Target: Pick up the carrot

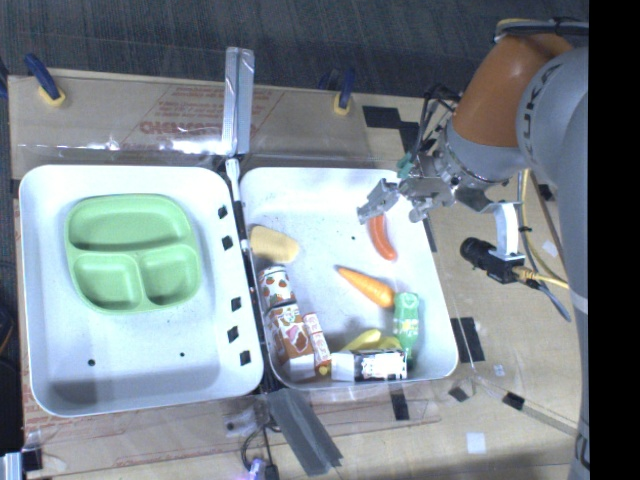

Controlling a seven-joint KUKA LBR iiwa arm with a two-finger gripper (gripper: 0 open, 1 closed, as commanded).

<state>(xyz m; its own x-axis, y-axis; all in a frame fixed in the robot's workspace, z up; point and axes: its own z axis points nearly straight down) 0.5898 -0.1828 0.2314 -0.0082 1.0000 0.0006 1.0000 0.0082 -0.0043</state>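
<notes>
Wooden bench [130, 118] under a taped plastic sheet, two white bins side by side; left bin [40, 298] w/ a green divided plate [135, 251], right bin [300, 193] w/ toy food.

Carrot [364, 286] lying flat approx mid right bin, pointed tip toward 10 o'clock, thick end toward 4. Red sausage-like piece [382, 236] near at 12; green bottle [406, 320] just beside thick end at 4. Prob. hollow plastic toy: light, stiff, smooth so likely slippery, not fragile. Best taken across the thick half, jaws square to the long axis; taper likely to squirt out if pinched near tip.

Gripper [380, 204] at 1 o'clock from carrot, above the red piece's top end. Looks part open, holding nothing; contact w/ red piece can't be told.
</notes>
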